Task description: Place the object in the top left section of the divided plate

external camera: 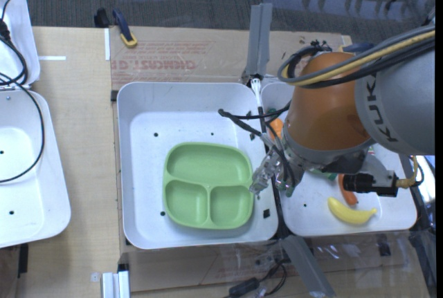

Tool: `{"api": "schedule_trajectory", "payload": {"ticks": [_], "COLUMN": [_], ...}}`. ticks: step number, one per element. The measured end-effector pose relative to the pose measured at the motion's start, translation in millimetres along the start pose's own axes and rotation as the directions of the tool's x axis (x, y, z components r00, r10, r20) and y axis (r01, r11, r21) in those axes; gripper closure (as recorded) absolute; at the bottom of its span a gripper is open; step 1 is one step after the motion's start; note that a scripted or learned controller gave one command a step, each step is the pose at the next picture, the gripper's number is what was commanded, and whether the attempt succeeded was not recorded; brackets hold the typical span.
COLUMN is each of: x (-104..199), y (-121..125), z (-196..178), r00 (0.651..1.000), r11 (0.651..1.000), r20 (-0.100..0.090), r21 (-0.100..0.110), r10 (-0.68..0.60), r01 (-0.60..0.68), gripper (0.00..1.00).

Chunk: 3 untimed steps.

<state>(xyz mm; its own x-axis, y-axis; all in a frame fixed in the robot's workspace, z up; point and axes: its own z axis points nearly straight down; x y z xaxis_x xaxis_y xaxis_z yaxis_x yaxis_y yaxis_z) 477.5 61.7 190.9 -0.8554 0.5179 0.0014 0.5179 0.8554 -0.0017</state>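
We cannot see any object in the pincer (266, 179), and we cannot tell if the pincer is open or closed. The things we could pick lie in the other bin (394, 220), on the far side of the pincer from the plate. There is a yellow banana (351, 212), curved and smooth, and near it a small orange thing (349, 197), too hidden to name.

The green plate (208, 164) sits just beside the pincer, its edge almost under it. It looks like smooth plastic with round corners. Low walls split it into one wide part and two small parts.

We think the job is just starting. To do it well, we grab the object around its middle so it does not slip. Then we lift it over the plate's low walls and let go low down, in the corner part farthest from the pincer.

The plate rests in a white bin (138, 151) with shiny, sloped sides. The counter (69, 48) under it is flat and tan.
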Motion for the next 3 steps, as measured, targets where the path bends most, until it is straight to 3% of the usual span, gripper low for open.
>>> {"api": "schedule_trajectory", "payload": {"ticks": [1, 2, 3], "x": [-31, 7, -5], "y": [-49, 11, 35], "z": [-34, 0, -5], "r00": [0.888, 0.959, 0.949], "r11": [0.888, 0.959, 0.949], "r20": [0.003, 0.0, 0.002], "r21": [-0.002, 0.001, 0.0], "r10": [0.459, 0.282, 0.314], "r01": [-0.459, -0.282, -0.314], "gripper": [1.0, 1.0, 1.0]}}
